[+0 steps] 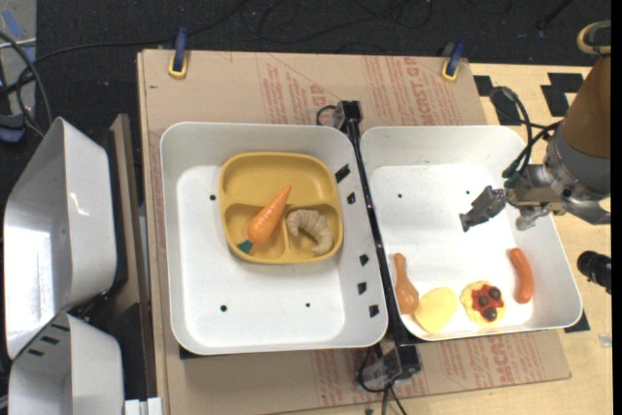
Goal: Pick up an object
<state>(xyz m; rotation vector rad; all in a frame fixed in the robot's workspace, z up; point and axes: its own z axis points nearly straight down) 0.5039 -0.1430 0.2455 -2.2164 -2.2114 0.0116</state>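
Note:
My gripper (479, 210) hangs over the middle of the right bin (428, 155), with nothing visibly held. Along that bin's front edge lie an orange drumstick (404, 283), a pale yellow round piece (437, 308) and a small tart with dark berries (484, 300). A red-orange sausage (523, 274) lies at the front right, below and to the right of the gripper. In the left bin (194, 306) a yellow divided plate (233, 172) carries a carrot (269, 214) and a pale shrimp (311, 228).
The bins stand side by side on a cardboard-covered bench (292, 83), joined by a black divider (362, 209). The grey arm with its orange band (588, 126) comes in from the right. White containers (58, 209) stand off the bench at left.

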